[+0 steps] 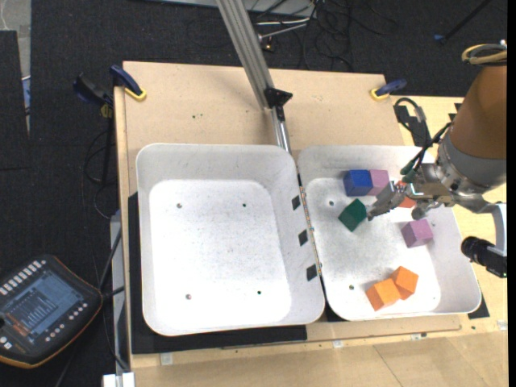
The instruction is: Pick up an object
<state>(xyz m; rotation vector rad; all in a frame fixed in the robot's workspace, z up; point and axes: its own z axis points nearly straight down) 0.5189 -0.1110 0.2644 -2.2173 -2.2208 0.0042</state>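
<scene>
In the right bin (451,301), the end effector (380,207), state indiscernible, hangs beside the green block (352,215), apparently positioned to grasp it.

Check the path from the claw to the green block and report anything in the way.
Nothing visible blocks it. The claw sits just right of the green block in the right bin, with bare bin floor between them. The blue block lies above that line and the purple block lies behind the claw.
</scene>
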